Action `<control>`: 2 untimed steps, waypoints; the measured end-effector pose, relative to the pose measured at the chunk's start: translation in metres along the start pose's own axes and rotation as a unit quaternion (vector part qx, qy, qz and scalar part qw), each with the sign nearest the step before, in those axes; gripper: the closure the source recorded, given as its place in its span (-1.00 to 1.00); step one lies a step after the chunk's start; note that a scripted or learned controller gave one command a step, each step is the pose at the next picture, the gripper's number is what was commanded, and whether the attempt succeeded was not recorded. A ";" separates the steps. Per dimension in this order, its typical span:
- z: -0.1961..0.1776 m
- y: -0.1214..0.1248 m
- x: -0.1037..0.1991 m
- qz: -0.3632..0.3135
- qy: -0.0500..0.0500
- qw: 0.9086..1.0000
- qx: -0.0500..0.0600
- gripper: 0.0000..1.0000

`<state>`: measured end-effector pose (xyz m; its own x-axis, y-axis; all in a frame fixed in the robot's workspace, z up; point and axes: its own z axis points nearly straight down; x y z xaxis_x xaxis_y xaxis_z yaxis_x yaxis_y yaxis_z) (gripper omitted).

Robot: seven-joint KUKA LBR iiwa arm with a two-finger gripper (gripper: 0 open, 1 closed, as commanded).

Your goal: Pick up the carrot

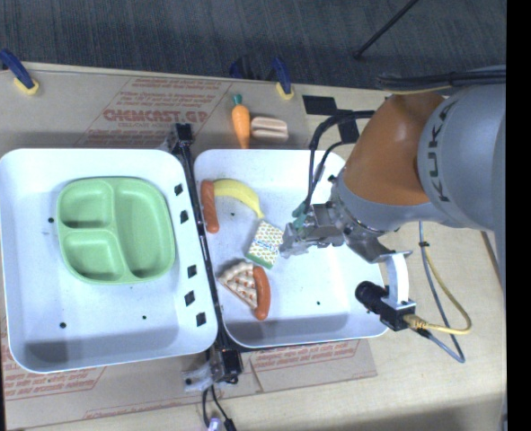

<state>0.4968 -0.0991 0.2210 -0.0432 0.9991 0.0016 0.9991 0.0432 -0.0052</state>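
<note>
The small orange carrot with a green top [239, 122] is seen lying on the cardboard sheet [148, 106] outside the bins, just beyond the far rim of the right white bin [337, 317], with its green end pointing away from the bin. Just beside it, on its right, a small tan and pink layered block [269, 129] is seen.

The gripper [294, 239] is placed low over the right white bin, near a green and white patterned packet [266, 243] at the bin's middle; whether it is wide or narrow cannot be told. Nothing is seen held in it, and it is well apart from the carrot.

Within the right bin, a yellow banana [239, 194] and a red sausage [209, 206] are found near the left wall, and a waffle-patterned pizza slice [240, 283] lies touching a second orange-red sausage [261, 293] nearer the front.

In the left white bin [22, 241], a pale green divided plate [116, 229] is set. Both bins rest on the light counter [445, 375].
</note>
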 end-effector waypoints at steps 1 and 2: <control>-0.054 0.010 -0.056 -0.147 -0.002 0.989 -0.002 1.00; -0.071 -0.007 -0.112 -0.335 -0.002 0.942 -0.002 1.00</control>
<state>0.4950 -0.2115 0.2922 -0.6647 0.7471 -0.0014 0.7471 0.6647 -0.0010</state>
